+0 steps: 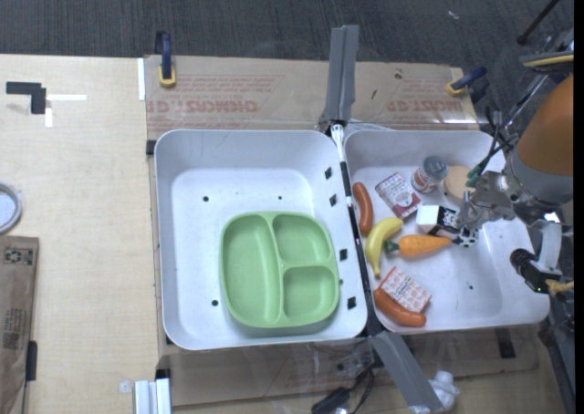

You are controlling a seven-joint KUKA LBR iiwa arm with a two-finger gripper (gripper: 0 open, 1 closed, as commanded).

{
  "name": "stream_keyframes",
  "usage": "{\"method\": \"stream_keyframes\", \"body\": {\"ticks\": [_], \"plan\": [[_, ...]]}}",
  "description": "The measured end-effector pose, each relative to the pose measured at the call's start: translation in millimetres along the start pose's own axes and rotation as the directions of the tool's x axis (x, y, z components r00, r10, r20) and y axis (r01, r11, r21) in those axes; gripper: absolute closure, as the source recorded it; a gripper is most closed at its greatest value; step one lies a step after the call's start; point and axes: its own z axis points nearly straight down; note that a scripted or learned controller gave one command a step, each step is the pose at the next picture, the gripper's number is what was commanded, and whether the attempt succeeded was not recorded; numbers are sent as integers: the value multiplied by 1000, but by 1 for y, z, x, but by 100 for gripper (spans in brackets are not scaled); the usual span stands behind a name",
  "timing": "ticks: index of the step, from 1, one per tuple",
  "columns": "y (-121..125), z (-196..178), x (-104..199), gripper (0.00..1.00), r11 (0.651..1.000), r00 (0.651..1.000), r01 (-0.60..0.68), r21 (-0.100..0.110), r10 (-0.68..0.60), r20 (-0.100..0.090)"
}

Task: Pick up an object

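A green divided plate [278,268] lies in the left bin [173,221]. In the right bin [493,307], centre-right of the frame, lie a sausage [365,207], banana [381,241], snack packet [404,289] and carrot [422,245]. The gripper [467,232] hangs just right of the carrot's tip; I cannot tell its state.

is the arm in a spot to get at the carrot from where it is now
Probably yes. The gripper hangs in the right bin just past the carrot at its thick end, with bare bin floor on the arm's side. The banana touches the carrot's far tip, away from the approach.
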Motion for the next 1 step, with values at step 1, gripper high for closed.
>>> {"method": "stream_keyframes", "body": {"ticks": [1], "plan": [[0,0,0,0,1000,1000,0,0,0,0]]}}
